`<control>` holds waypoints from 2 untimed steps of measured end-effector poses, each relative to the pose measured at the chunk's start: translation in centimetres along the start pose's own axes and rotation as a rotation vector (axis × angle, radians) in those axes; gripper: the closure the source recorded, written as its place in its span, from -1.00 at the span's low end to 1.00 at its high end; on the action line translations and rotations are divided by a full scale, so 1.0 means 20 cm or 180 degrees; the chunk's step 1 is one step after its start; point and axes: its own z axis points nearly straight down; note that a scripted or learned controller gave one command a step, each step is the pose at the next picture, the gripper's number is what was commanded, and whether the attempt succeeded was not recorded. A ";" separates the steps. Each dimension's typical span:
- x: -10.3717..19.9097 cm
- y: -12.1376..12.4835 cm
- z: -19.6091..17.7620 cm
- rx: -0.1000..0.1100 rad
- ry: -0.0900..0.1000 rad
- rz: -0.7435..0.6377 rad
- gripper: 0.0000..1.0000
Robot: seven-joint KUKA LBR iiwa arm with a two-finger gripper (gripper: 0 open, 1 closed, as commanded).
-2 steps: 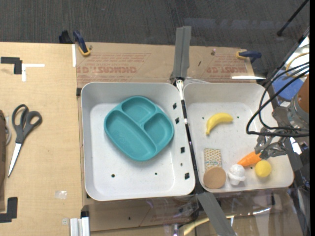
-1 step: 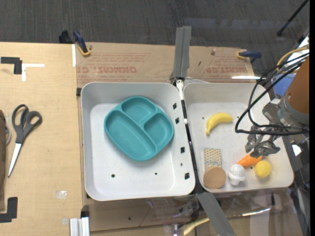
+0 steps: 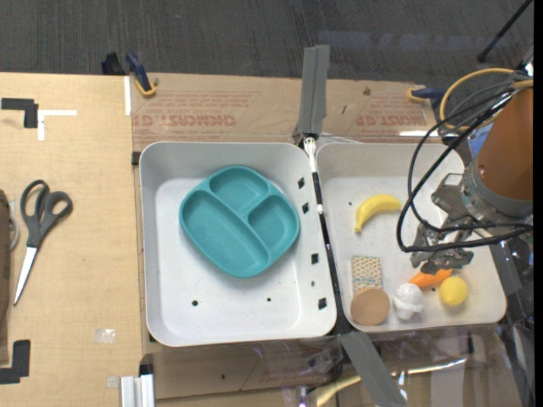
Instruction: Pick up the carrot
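The step in hand looks like the final descent onto the carrot (image 3: 431, 276); to do it well, I judge the end effector (image 3: 443, 257) should come straight down with its jaws straddling the carrot's narrow width, clear of the lemon (image 3: 454, 291) at the carrot's 4 o'clock and the white piece (image 3: 408, 299) at its 7 o'clock, both crowding it; whether the end effector is open or closed I cannot tell, since dark linkage and cables hide the tips. The carrot lies in the right bin (image 3: 339, 227), near the front wall, partly under the end effector, showing at its 7 o'clock; no grasp is visible.
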 end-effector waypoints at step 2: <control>-0.14 0.17 0.16 -0.0004 0.0008 0.0435 1.00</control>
